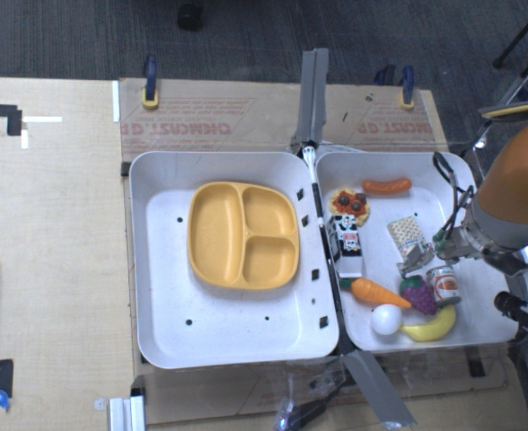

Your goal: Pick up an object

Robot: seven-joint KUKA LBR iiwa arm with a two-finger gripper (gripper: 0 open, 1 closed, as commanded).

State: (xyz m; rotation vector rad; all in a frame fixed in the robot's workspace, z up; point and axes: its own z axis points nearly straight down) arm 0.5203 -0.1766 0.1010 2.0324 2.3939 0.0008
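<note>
Though pincer grip unclear, just beneath it a small red-labelled can beside purple grapes

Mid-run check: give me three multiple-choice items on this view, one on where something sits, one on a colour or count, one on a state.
1. Where does the yellow divided plate lie?
A. In the left bin
B. In the right bin
C. On the bare bench

2. What colour is the egg beside the banana?
A. Red
B. White
C. Blue

3. How does the carrot rest?
A. Standing upright
B. Hanging from the gripper
C. Lying flat on the bin floor

Answers: 1 A, the plate sits in the middle of the left bin. 2 B, the egg is plain white. 3 C, the carrot lies on its side below the small carton.
</note>
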